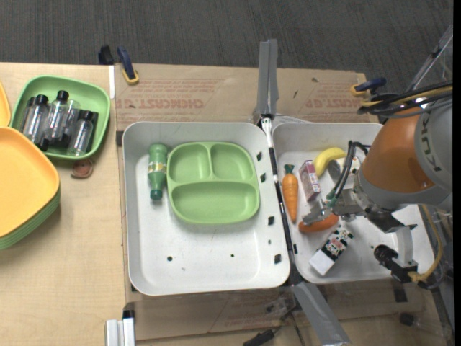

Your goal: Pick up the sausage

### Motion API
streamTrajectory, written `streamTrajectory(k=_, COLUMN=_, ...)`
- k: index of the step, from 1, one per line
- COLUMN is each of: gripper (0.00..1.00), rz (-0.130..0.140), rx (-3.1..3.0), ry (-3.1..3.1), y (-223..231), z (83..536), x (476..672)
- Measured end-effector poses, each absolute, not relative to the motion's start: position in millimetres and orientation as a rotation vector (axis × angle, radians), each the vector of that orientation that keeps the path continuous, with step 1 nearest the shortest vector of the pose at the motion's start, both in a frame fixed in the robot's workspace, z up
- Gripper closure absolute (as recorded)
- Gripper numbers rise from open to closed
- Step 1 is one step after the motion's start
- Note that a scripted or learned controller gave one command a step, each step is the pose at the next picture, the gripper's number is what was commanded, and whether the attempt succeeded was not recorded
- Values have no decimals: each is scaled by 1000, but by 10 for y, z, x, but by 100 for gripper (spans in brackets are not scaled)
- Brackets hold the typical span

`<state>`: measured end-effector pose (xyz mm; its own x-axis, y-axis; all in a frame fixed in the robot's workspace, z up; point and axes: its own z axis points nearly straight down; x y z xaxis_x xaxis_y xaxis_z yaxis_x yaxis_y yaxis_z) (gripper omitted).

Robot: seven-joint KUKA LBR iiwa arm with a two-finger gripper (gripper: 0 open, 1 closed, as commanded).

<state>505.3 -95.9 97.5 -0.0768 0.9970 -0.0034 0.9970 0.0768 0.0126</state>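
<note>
Nearest the camera: front rim of the right bin, with a small black-and-white carton lying tilted just inside it.

Item, task object: sausage, reddish-orange, lying on the right bin floor just above the carton and just right of the carrot.

Item: my end effector, lowered directly over the sausage, touching or nearly touching its upper side. Whether it is apart or together I cannot tell; the wrist blocks the detail, and no grip on the sausage is visible.

Item: pink packet and banana, farther back in the same bin.

Item: left bin, bearing a green divided plate and a green bottle.

Item: bench, carrying orange plates and a green tray of vials at left.

Risk, judged: the sausage is rounded and crowded. An off-centre close could roll it aside, or catch the carrot or carton instead, giving an empty or wrong lift.
</note>
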Motion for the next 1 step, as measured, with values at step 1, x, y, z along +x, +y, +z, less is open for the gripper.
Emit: streamTrajectory(k=1, gripper=0, rz=11, rx=2127, ry=2297, y=-959, z=975, x=5053)
